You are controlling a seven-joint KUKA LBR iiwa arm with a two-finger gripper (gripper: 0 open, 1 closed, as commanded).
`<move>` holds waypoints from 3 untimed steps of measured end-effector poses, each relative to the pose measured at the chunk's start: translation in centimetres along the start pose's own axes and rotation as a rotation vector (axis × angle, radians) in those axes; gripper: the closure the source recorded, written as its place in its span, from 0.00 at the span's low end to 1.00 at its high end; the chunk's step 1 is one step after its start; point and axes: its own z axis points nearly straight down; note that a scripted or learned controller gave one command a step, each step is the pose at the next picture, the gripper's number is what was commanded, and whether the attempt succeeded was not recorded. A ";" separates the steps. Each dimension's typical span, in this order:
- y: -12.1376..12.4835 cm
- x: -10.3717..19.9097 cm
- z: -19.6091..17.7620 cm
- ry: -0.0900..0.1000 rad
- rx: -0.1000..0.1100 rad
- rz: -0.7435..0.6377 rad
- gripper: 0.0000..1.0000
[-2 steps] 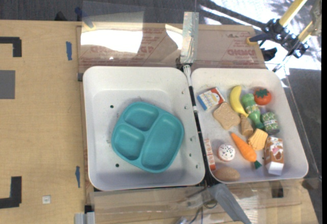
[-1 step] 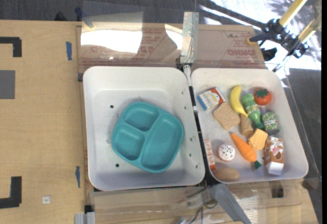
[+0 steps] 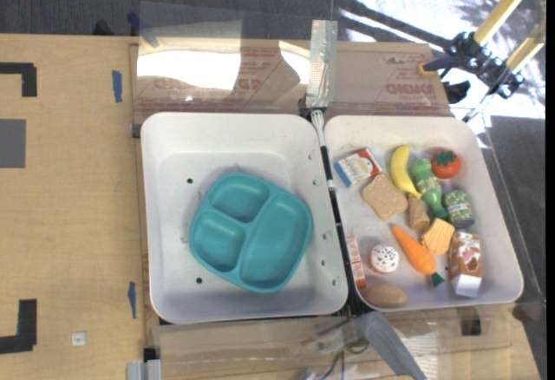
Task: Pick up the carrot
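Pincer spread or pressed together? Cannot tell. The orange plastic toy carrot lies ungrasped at five o'clock in the right shallow white bin, so we're at the approach step. Next move calls for a careful descent between crowding neighbours.

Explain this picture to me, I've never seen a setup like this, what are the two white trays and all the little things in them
This is a robot workbench, seen by one fixed camera looking down at a slant. Two shallow white bins sit side by side. The left bin holds a teal divided plate. The right bin holds toy food: a carrot, a banana, a tomato, a slice of bread, a small carton and a few more pieces. The robot arm is meant to pick up the carrot, which lies untouched among the other toys. Nothing is being held.
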 end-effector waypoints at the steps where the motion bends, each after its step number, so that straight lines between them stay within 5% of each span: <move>1: 0.0 -0.2 -1.4 -0.012 0.006 0.001 1.00; 2: 0.9 1.9 14.6 0.046 -0.048 -0.411 1.00; 3: 0.7 1.5 12.8 0.033 -0.033 -0.409 1.00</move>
